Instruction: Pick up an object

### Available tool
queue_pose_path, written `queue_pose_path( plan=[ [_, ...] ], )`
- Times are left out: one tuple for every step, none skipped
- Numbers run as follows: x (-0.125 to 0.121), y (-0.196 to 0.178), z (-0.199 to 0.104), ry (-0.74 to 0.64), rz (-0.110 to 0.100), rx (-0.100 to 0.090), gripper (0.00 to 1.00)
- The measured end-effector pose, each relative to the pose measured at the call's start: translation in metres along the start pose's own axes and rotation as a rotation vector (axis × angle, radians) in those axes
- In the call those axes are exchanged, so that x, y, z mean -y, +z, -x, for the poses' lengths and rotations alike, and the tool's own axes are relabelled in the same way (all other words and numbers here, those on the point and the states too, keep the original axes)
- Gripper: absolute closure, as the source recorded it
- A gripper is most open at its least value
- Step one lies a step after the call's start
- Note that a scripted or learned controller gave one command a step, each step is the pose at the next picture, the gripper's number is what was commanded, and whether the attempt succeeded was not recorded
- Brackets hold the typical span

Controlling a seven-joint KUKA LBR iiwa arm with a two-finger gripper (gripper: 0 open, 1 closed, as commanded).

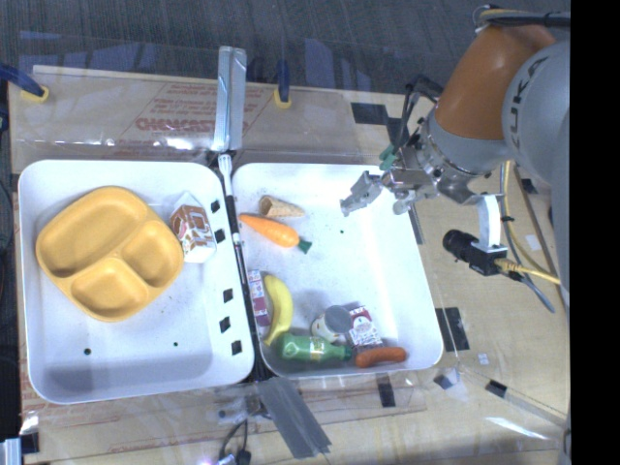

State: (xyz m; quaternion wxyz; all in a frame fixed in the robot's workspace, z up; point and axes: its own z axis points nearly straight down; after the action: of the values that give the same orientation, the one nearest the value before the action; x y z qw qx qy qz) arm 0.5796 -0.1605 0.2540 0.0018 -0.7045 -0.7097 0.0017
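no object picked yet; every candidate lies in a bin. in the right bin [412,260]: carrot [270,230] at the far left, tip pointing right, with a small tan bread-like piece [280,207] just beyond it. along the near edge a cluster: banana [280,306] upright along the left wall beside a flat red-and-white packet [257,301], green bottle [312,350] lying on its side at the near wall, a small can or cup with a red label [351,325] touching it, and a red-orange sausage-like item [381,356] at the near right. the centre and far right of this bin floor are bare.

left bin [58,376]: yellow divided tray [108,251] at the far left, small brown carton [193,231] just beside it against the divider.

gripper [360,198] is above the far right part of the right bin, tilted, fingers [351,203] pointing left and down. nothing between them. they look apart, though the gap is hard to read at this slant. arm [489,85] comes in from the right.

judgement: approach step, before any grasp. gripper is well apart from the near cluster and nearer the carrot and bread piece. next move calls for travelling left over the carrot, aligning the fingers across its short axis, then descending. risk: carrot is round and may roll; the cluster is crowded, so a grasp there could jam on neighbours.
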Motion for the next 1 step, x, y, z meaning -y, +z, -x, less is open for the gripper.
queue_pose_path(
  plan=[
    [-0.0456, 0.0637, -0.1171, -0.064, -0.002, 0.001, 0.00]
  ],
)
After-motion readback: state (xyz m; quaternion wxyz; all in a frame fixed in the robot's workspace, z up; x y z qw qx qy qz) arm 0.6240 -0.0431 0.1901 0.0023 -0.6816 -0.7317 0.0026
